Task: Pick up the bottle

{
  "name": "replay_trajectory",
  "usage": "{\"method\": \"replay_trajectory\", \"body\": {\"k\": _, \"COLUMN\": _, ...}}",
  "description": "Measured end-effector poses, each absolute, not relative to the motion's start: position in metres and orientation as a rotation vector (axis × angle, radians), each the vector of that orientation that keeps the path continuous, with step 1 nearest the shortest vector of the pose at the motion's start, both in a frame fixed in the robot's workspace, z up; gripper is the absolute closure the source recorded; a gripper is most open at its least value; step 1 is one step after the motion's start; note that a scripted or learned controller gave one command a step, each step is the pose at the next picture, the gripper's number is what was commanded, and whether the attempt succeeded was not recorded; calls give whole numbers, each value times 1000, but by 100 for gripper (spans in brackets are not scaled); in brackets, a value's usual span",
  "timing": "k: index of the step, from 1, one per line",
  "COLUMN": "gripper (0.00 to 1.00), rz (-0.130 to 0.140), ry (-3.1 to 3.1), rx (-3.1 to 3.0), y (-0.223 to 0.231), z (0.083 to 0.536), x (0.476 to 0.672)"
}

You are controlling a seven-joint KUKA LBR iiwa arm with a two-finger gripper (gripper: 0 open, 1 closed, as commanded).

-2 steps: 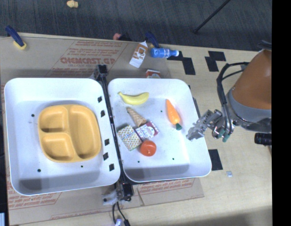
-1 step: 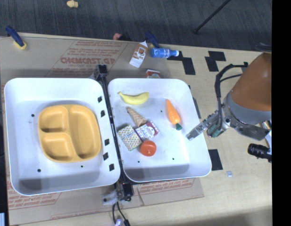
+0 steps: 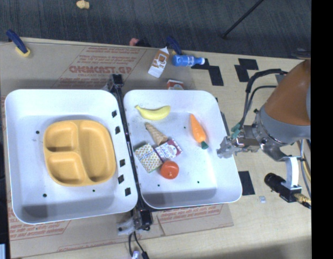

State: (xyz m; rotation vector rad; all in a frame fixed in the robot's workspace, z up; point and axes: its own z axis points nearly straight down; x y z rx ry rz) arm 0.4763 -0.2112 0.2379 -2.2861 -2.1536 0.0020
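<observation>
The bottle [image 3: 188, 61] lay on the bench behind the right bin [image 3: 223, 169] (outside it), long axis left to right, narrow end pointing right. The gripper [image 3: 226, 147] hung over the bin's right rim, well apart; whether it gripped, I cannot tell.

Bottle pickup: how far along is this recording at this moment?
Nothing looks done yet. The blue bottle lies on its side on the bench behind the right bin, outside both bins and untouched. The end effector sits at the right bin's right rim, well apart from the bottle, with nothing visible between its fingers. Still left: the approach to the bottle, the grasp and the lift.
</observation>
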Motion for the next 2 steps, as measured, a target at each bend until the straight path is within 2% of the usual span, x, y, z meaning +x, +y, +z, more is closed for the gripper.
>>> {"method": "replay_trajectory", "body": {"k": 1, "gripper": 100, "rz": 1, "ry": -2574, "rx": -1794, "y": -186, "z": 189, "x": 476}}
{"method": "replay_trajectory", "body": {"k": 2, "gripper": 100, "rz": 1, "ry": -2787, "rx": -1449, "y": -211, "z": 219, "x": 477}}
